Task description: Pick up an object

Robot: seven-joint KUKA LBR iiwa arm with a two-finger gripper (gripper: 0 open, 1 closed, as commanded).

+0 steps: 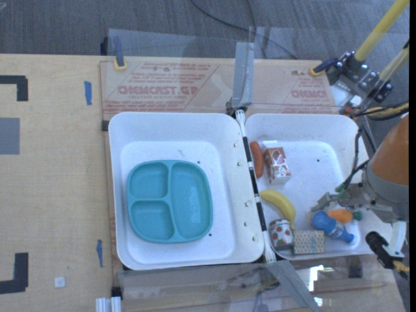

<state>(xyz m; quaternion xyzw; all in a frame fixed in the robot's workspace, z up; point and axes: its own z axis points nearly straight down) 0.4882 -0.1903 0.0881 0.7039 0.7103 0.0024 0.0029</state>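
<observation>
Two white bins sit side by side on the wooden tabletop [52, 194]. The left bin [123, 132] holds a teal divided plate [170, 201], lying flat near the middle. The right bin [312, 129] holds the small stuff: a reddish sausage [258, 158] close against the dividing wall, a small red and white carton [277, 162] just beside it, a banana [279, 204] further toward the front, then a patterned can [281, 233] and a speckled sponge [309, 242] next to each other along the front wall. A blue bottle [333, 227] lies on its side near the bin's right front corner, with an orange piece [340, 216] touching it from above. The arm [394, 164] comes in from the right, and its claw [333, 201] hangs low over the bottle and the orange piece. I cannot tell whether the claw is wide or narrow, and nothing shows gripped in it.
</observation>
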